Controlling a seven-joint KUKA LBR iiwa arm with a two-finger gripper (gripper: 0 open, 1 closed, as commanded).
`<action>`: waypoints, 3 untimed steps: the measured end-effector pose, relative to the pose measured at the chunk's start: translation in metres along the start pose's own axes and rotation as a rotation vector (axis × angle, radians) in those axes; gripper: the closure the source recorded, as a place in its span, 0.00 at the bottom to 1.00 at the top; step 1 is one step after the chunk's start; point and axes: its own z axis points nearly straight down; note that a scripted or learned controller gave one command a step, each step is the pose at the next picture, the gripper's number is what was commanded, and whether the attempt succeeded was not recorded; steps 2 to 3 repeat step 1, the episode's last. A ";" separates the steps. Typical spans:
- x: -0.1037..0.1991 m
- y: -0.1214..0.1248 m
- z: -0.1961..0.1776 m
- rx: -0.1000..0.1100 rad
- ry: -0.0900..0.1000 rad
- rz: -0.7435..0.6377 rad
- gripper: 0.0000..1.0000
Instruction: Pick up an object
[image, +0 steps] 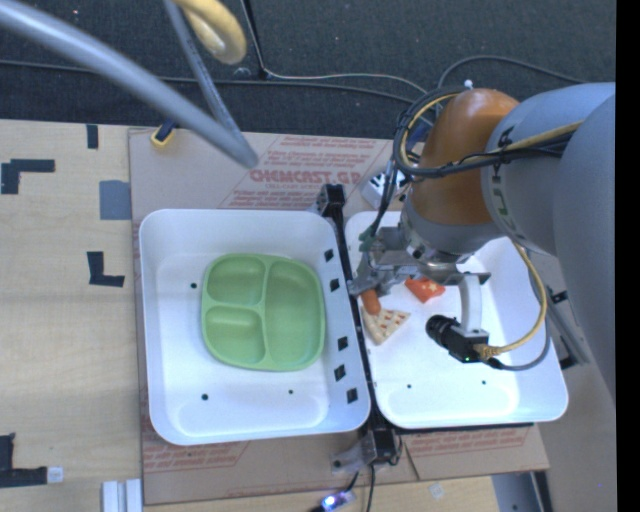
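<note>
Where the right bin (530, 400) meets the divider, a tan pizza-slice toy (384, 323) lies beside an orange piece (371, 301) and a red piece (425, 290). Just above them hangs the gripper (375, 275); whether it is released or clenched cannot be told. A green divided plate (264, 310) sits in the left bin (170, 400). Both bins rest on brown cardboard (300, 170) over a pale wooden bench (60, 330).

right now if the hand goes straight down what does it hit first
Most likely the orange carrot-like piece just under the hand, beside the pizza slice in the right bin. Depth is unclear from above, so it could meet the bin floor instead.
</note>
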 end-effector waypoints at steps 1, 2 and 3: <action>0.051 -0.003 0.010 0.001 0.000 0.000 1.00; 0.051 -0.003 0.010 0.001 0.000 0.000 1.00; 0.051 -0.003 0.010 0.001 0.000 0.000 1.00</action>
